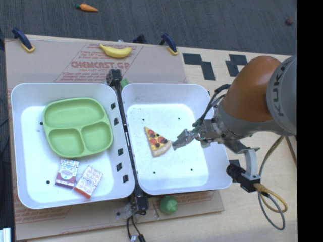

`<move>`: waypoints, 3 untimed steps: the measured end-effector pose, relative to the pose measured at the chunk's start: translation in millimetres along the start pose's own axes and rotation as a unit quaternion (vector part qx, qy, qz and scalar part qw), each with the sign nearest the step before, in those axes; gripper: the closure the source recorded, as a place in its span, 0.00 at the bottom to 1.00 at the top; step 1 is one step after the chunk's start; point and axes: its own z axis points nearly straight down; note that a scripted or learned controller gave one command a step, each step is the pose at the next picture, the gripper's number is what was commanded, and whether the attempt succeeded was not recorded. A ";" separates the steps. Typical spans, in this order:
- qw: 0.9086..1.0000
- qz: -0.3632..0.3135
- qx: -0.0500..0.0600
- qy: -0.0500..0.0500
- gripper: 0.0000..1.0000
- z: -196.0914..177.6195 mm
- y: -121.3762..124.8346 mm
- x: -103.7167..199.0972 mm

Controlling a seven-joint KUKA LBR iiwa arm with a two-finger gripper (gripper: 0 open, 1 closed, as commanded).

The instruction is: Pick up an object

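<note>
The arm point(262, 97) reaches in from the right over the right bin point(199, 92); the gripper point(180, 140) sits low inside that bin, just to the right of the pizza slice point(157, 141). The pizza slice lies flat on the bin floor, left of centre, its point toward the far side and its crust toward the near side; nothing is seen between the fingers, so no grasp is established; whether the tool is released or clenched cannot be told from this view.

The left bin point(20, 135) holds a green divided plate point(77, 126) on its far side and two small packets point(79, 177) on its near side; a banana point(116, 50) lies on the cardboard point(151, 64) beyond the bins, a green ball point(168, 204) lies just past the near edge of the right bin, and a carrot point(88, 7) lies on the floor well beyond the bench.

Probable faults from this position:
- The slice is thin and flat; fingers closing above it would likely meet nothing; fingers arriving from one side would likely push it left toward the divider point(123, 135) rather than lift it.
- A descent that is too deep would drive the fingertips into the bin floor; the bin could shift.
- A grip on one edge alone would likely let the slice tilt and slip out during the lift.
</note>
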 end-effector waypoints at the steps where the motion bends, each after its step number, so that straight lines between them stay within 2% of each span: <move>1: 1.000 0.000 0.001 -0.001 0.00 56.2 8.5 -72.9; 2: 1.000 -0.002 0.000 -0.001 0.00 135.1 83.9 -76.5; 3: 1.000 -0.003 0.000 -0.001 1.00 124.6 84.1 -76.6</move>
